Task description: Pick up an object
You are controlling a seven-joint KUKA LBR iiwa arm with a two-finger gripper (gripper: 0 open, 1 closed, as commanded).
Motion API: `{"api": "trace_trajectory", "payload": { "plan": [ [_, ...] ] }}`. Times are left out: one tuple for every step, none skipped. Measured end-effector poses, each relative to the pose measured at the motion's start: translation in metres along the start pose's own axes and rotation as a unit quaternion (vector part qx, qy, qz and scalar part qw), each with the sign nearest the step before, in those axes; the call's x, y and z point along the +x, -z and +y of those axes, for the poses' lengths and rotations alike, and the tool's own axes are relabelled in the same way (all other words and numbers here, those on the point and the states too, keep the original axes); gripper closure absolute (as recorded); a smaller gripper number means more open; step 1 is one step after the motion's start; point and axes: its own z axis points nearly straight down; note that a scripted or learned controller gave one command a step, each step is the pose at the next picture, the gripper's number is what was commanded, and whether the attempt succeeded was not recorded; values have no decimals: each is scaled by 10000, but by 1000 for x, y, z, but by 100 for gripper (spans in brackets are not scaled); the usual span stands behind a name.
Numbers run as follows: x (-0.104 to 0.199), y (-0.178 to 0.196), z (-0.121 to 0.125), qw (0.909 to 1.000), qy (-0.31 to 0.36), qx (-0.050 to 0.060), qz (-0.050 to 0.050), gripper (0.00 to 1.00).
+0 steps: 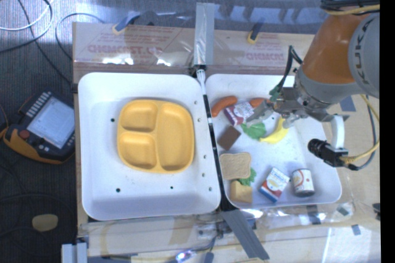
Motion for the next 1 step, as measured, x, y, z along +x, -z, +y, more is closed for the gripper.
{"api": "trace_trajectory", "payload": {
  "plan": [
    [-63, -110, 20, 9997, -247, -27, -16, 0]
  ]
}}
